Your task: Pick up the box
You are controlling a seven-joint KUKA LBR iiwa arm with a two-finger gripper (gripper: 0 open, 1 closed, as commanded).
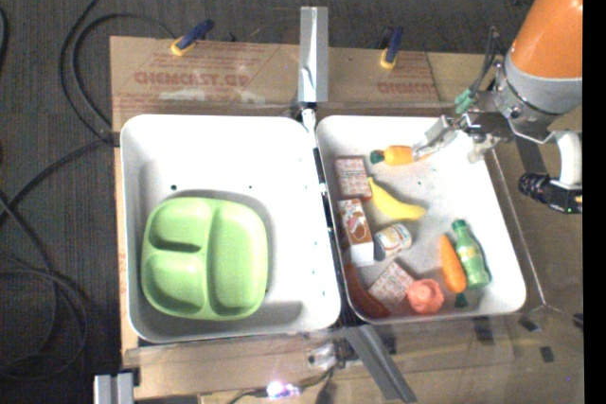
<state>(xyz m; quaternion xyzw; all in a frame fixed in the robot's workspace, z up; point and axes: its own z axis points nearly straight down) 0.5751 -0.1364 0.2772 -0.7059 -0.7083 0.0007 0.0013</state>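
Camera view: arm's body [549, 43] cut off right.

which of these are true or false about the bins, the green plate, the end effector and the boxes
1. The green plate lies in the left bin. True.
2. The end effector hangs over the left bin. False: it is over the right bin, near its far edge.
3. The boxes lie along the right bin's left wall. True.
4. The green bottle sits on the plate. False: it is in the right bin.
5. The banana lies in the right bin. True.
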